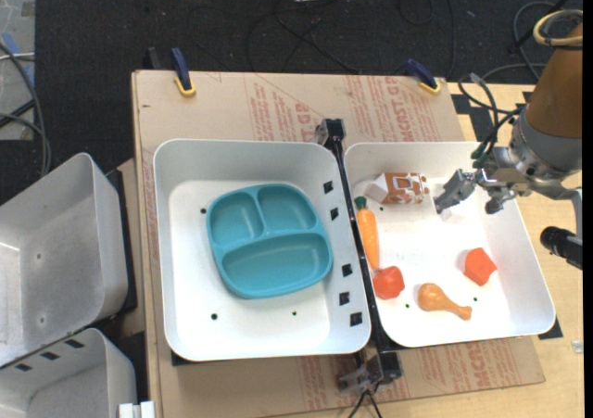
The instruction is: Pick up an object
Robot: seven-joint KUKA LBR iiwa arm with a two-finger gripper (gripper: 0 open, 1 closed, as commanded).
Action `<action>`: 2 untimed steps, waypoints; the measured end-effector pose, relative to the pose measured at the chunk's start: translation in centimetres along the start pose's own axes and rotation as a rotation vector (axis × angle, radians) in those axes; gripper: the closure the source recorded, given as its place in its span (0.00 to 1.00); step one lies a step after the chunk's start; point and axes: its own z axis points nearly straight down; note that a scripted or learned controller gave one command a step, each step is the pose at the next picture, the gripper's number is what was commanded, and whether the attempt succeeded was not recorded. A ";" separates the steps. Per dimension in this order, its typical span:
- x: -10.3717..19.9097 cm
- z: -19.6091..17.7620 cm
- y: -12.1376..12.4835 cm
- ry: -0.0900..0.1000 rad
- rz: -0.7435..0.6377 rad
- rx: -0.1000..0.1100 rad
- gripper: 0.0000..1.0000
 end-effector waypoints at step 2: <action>-0.6 5.6 0.1 -0.001 0.001 -0.007 0.00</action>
